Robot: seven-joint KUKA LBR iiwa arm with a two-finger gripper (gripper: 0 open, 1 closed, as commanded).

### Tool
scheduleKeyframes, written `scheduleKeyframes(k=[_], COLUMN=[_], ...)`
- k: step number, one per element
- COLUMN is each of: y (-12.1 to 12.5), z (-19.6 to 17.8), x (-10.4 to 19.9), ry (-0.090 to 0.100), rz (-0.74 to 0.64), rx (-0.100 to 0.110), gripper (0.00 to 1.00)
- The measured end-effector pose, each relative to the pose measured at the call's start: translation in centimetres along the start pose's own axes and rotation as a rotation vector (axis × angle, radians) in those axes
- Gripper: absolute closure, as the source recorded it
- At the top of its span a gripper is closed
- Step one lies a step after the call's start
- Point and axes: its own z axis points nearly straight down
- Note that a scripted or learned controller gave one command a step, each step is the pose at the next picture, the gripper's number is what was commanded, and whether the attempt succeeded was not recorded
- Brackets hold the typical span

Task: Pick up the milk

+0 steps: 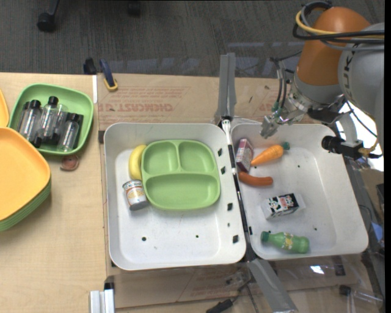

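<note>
The small black-and-white cardboard milk carton (283,205) lies on its side mid-floor in the right white bin (342,202), well apart from the hand (269,126) near the far rim, whose grip state I cannot tell, so a descent could snag the orange toy carrot (267,154) instead.

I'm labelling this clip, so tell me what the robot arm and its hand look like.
The arm is grey and rounded, with a glossy orange band above the wrist. Yellow and black cables loop past the orange part. Its hand is small, slim and grey metal, with thin wires alongside.
</note>
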Motion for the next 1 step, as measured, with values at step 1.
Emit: scheduleKeyframes(k=[1], y=[-2.65], z=[-0.81], x=[5.09], ry=[0.003], rz=[-0.067], rx=[0.002], gripper=[1.0])
